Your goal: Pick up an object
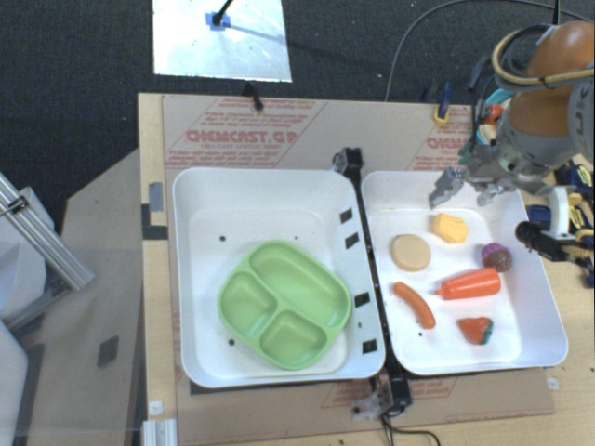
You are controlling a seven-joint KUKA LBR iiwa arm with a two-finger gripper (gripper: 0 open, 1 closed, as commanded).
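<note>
We see two bins side by side on the desk [158,277]: the left bin [200,212] holds a divided plate [284,303]; the right bin [535,328] holds six toy foods, the pincer [465,190] above its far edge.

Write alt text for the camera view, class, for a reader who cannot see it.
A grey arm's pincer hovers open above the right bin's far edge, holding nothing. That bin holds toy foods, including a carrot and a sausage; the left bin holds a green divided plate.

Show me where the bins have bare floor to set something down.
Left bin: bare strip behind the green divided plate and along its left wall. Right bin: bare near-left corner below the sausage. Crowded around the carrot, cheese and cookie.
</note>
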